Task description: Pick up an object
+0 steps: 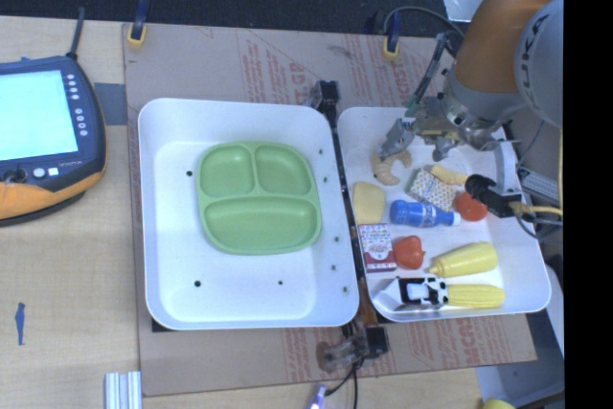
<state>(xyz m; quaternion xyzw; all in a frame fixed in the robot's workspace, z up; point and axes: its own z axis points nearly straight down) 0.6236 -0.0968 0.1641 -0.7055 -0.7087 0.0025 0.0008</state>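
Note:
My gripper [419, 147] hangs over the back of the right bin [536, 273], fingers spread, so it is open with nothing between them. Its left finger [394, 146] is just above a tan crescent-shaped pastry [386, 171]. In front of it lie a patterned cracker packet [431, 190], a pale yellow wedge [448, 174], a blue bottle [421, 214] and a yellow cheese piece [368, 202]. Nearer the front are a red tomato [409, 251], a red-and-white carton [376, 245], two corn cobs [465, 259] [475, 296] and a black-and-white toy [421, 291].
The left bin [163, 235] holds a green divided plate [259, 197]. A red object [469, 206] lies by a black part of the arm at the right bin's right side. A tablet controller [43, 134] sits at the far left of the bench.

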